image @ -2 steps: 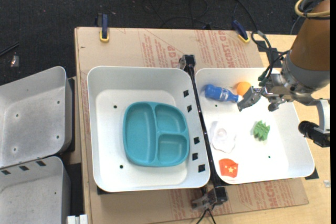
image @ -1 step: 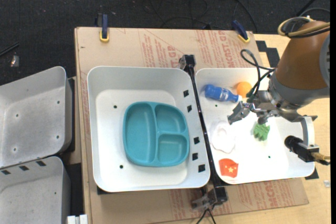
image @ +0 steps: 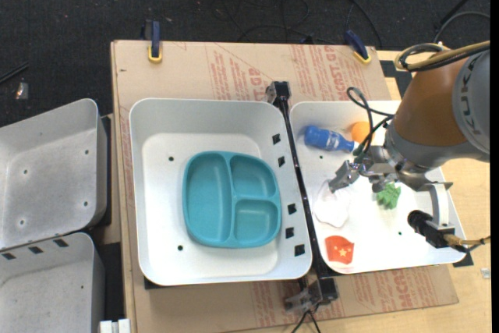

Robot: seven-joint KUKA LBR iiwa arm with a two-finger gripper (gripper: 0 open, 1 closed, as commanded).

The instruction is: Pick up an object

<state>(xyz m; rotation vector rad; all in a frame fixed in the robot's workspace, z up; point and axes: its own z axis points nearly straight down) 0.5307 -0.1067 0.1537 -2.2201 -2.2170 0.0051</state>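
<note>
my pincer (image: 347, 177) hangs low in the right bin (image: 366, 261), over a white scrap (image: 334, 208); whether it's apart or together i cannot tell. i judge i'm still reaching. next, drop straight onto the scrap and close.

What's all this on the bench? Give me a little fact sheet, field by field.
left bin: holds a teal divided tray
right bin: blue bottle, orange ball, green toy, red piece with a star, white lump
arm: reaches in from the right, over the right bin
gripper: above the white lump, near the green toy
</note>
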